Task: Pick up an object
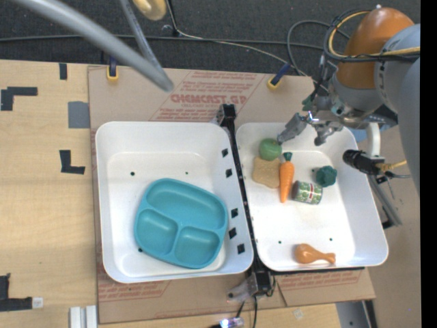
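A pale wooden bench [41,203] carries a brown cardboard sheet [205,94] with two shallow white bins side by side. The left white bin [116,156] holds a teal three-compartment plastic tray [180,223]. In the right white bin [355,231], near its far edge, lie a green ball [270,149], a tan sponge-like block [266,173], an orange carrot [286,178], a small labelled can [307,193] and a dark green lump [326,175]; an orange toy drumstick [313,255] rests near the near edge. The two-finger gripper [308,130] hangs over the far edge, fingers apart, holding nothing.
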